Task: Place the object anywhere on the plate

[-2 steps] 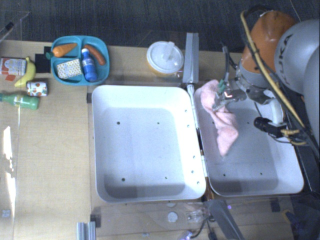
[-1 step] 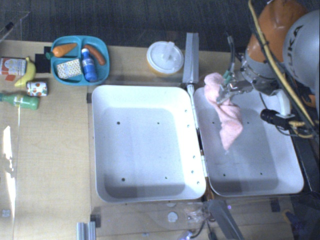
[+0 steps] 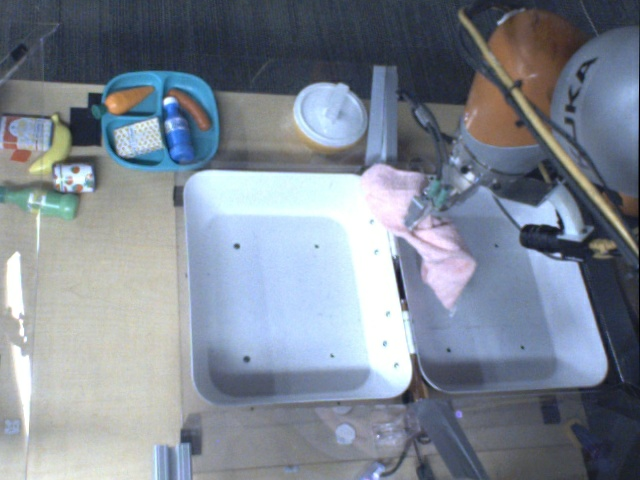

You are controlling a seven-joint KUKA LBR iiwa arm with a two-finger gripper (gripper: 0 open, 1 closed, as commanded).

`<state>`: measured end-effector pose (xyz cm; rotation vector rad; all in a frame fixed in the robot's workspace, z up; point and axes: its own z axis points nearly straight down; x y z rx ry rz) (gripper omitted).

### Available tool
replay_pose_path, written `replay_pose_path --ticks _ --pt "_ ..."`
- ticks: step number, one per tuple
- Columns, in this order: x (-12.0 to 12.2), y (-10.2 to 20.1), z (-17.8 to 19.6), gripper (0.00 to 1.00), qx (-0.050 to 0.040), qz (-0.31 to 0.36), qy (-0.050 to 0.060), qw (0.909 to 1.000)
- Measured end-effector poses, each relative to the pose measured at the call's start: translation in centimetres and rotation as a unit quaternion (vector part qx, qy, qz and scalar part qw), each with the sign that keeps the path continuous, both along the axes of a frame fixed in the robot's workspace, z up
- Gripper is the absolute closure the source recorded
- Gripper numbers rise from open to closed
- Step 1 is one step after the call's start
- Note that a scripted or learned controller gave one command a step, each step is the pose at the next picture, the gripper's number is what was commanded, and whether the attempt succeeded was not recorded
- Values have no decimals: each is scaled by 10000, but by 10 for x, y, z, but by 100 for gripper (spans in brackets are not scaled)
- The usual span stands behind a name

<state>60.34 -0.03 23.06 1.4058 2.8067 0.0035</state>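
The pink cloth [image 3: 425,238] lies draped over the wall between the two white bins [image 3: 290,368], mostly in the right one. The hand [image 3: 432,200] sits on its upper folds, apparently clenched on a pinch of fabric. A thin pinch could slip, and trailing cloth might snag the wall.

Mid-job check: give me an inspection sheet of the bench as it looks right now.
Surface: two white bins; left bin, right bin.
Job's things: pink cloth draped over the rim between the bins, mostly in the right bin.
Clutter: blue divided tray with toy food, lidded cup, banana, small can, green bottle.
Pincer: at the cloth's upper part.
Cables: black cables by the arm.
Surroundings: wooden bench, dark floor.
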Motion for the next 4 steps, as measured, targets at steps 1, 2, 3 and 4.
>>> replay_pose_path --ticks 1,2,3,4 --pt "-15 57 4 100 -3 2005 -2 9797" --pt "-34 94 -2 100 -6 3909 -3 9204" --pt "-54 141 -4 100 -5 4475 1 8943" --pt "-54 141 -4 0 -6 4473 -3 8944"
